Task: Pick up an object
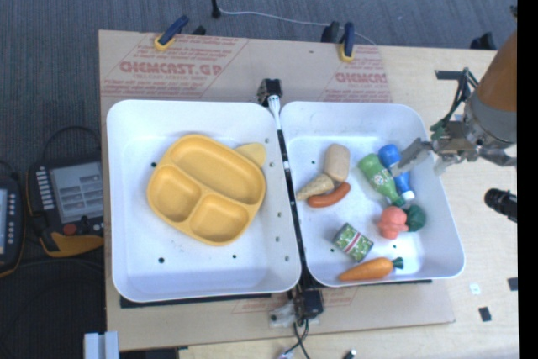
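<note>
- A carrot [367, 269] lies along the near wall of the right bin [437, 261], orange body pointing left, green top to the right.
- Just behind it sits a small green can [352, 241], tilted on its side, apart from the carrot.
- To the can's right, a pink-red fruit [392, 222] touches a dark green piece [415, 219] near the bin's right wall.
- In the left bin [134, 265], a yellow tray [206, 187] with three sections rests at a slant; a pale yellow piece [251, 152] pokes out from behind its far right corner.
- Mid-bin on the right, a red sausage [329, 195] lies against a tan wedge [315, 185], with a beige potato [337, 161] touching just behind them.
- A green bottle [379, 177] lies slanted beside a blue bottle [395, 168]; the two are side by side at the bin's right centre.
- The gripper [407, 165] reaches in from the right over the bin's far right part, a grey finger [411, 153] hanging close by the blue bottle. The fingers look spread, with nothing clearly between them.
- The arm's orange band [505, 80] shows at the right edge.
- Two clamps [171, 32] pin the board [168, 71] at the far side.
</note>
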`<action>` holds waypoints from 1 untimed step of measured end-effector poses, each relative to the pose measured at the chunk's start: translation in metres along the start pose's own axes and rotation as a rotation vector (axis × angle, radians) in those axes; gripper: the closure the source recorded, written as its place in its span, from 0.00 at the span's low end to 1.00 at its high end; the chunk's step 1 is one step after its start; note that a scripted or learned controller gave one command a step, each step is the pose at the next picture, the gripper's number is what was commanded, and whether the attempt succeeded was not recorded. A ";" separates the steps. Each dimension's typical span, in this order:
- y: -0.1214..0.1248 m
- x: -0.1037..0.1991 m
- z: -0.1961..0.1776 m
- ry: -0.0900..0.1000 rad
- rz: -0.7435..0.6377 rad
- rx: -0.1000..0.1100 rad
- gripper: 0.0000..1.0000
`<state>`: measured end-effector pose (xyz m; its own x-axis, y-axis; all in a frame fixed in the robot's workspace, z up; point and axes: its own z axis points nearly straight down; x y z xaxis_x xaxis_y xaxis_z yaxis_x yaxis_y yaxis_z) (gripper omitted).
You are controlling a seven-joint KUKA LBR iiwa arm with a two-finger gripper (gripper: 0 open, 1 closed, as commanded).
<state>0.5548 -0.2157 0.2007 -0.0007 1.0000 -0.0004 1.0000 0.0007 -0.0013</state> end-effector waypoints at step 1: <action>0.021 0.050 0.105 -0.002 0.000 -0.003 0.00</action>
<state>0.5757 -0.1656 0.0961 -0.0006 1.0000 -0.0022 1.0000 0.0006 0.0019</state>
